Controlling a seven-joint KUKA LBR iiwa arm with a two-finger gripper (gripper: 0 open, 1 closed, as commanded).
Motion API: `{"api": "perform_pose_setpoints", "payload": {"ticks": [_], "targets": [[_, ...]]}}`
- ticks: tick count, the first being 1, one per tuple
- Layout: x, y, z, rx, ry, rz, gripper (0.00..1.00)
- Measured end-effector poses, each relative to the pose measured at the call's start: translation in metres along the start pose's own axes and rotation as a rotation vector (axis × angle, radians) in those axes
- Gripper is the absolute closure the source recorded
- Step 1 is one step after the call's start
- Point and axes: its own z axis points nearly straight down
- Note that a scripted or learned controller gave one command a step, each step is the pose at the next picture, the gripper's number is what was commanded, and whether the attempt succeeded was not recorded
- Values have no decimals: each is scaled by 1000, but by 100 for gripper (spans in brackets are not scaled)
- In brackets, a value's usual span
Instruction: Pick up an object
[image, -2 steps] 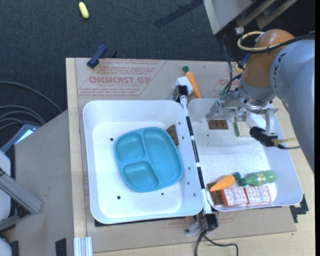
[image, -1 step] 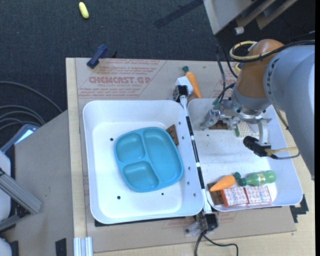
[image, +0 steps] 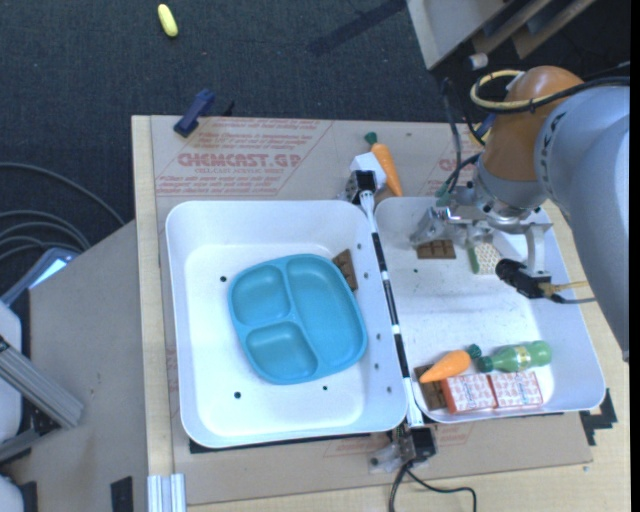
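Lowest in the frame, along the near rim of the right bin (image: 590, 385), sits a red and white carton (image: 492, 392) lying flat, with a toy carrot (image: 444, 367) just above its left end and a green bottle (image: 515, 355) on its side just above its right half. All three crowd together in the lower part of that bin. Left of them, the left bin (image: 190, 300) holds a blue divided plate (image: 297, 317) near its centre, three compartments facing up. A small brown piece (image: 346, 268) lies against the plate's upper right edge, close to the wall the two bins share.

In the upper right of the frame the grey arm (image: 590, 130) with its orange band (image: 525, 110) comes down over the far end of the right bin. The gripper (image: 457, 237) hangs low over the bin floor there, but whether its fingers are spread or closed cannot be told from this angle. A brown block (image: 434, 250) lies on the floor just left of the gripper, and a pale mesh-patterned piece (image: 486, 258) lies just to its right; whether either touches the gripper is unclear.

Outside the bins, a second carrot (image: 386, 170) rests on the brown board (image: 240, 160) above the bins' shared corner. In the upper left, a blue object (image: 194, 113) lies at the board's edge and a small yellow object (image: 167, 19) sits on the dark floor (image: 70, 110).
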Motion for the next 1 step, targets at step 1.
{"api": "perform_pose_setpoints", "payload": {"ticks": [1], "targets": [[5, 0, 0, 1, 0, -1, 0]]}}
